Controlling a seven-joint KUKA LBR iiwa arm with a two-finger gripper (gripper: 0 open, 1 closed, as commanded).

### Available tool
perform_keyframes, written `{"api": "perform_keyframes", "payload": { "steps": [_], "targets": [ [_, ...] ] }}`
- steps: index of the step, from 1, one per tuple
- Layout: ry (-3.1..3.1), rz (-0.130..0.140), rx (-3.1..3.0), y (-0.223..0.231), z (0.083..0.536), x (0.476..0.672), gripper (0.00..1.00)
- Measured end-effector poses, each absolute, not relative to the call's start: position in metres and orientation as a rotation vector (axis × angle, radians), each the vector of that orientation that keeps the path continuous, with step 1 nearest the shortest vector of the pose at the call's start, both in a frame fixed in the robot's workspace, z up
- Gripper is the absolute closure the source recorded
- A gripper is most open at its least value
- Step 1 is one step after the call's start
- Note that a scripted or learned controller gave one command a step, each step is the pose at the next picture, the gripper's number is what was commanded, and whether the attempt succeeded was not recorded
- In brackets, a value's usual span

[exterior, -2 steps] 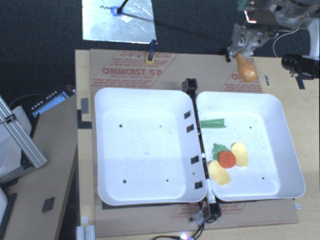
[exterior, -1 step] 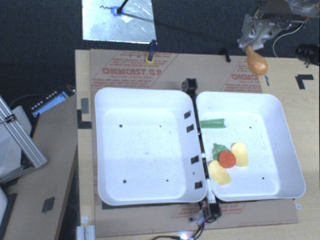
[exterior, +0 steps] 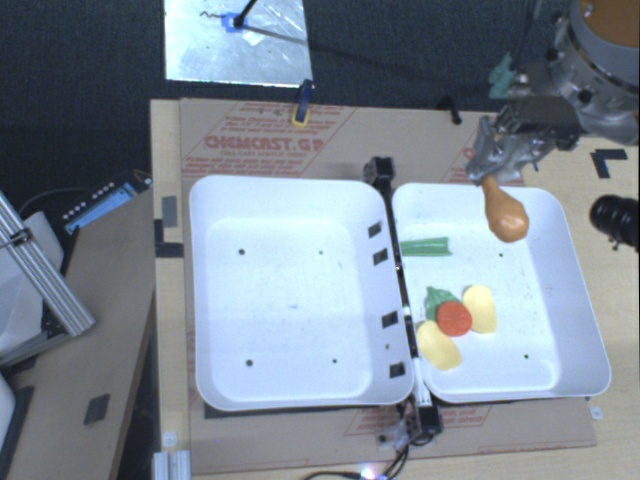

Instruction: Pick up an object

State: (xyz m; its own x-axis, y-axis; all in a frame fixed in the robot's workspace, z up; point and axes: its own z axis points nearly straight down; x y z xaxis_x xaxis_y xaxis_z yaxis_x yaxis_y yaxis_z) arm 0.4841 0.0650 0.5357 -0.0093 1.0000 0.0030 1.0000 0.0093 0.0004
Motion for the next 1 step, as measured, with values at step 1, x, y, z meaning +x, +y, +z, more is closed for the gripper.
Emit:
{"api": "perform_keyframes", "payload": {
  "steps": [1],
  "targets": [
    [-2.219,-0.001,-2.231,-0.017,0.5342,0.5655,1.0]
  ]
}}
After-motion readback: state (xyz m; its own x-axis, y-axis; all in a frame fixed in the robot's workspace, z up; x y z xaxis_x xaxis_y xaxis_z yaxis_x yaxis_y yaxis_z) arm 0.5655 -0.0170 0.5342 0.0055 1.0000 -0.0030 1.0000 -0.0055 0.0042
